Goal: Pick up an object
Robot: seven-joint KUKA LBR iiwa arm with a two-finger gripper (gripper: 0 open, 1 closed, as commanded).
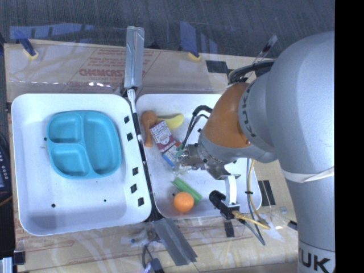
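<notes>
End effector (183, 159): low in the right bin (149, 169), over a small packet (161, 135); grip state cannot be told.
Orange ball (183, 202): near right bin's front edge, touching a green stick (187, 189).
Left bin (28, 169): holds a blue divided tray (84, 143).

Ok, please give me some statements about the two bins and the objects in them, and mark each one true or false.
1. The blue divided tray lies in the left bin. True.
2. The orange ball sits in the left bin. False: it is in the right bin, near its front edge.
3. A green stick lies right beside the orange ball. True.
4. The yellow banana lies on the blue divided tray. False: it lies in the right bin, near the back.
5. The arm's orange band is above the right bin. True.
</notes>
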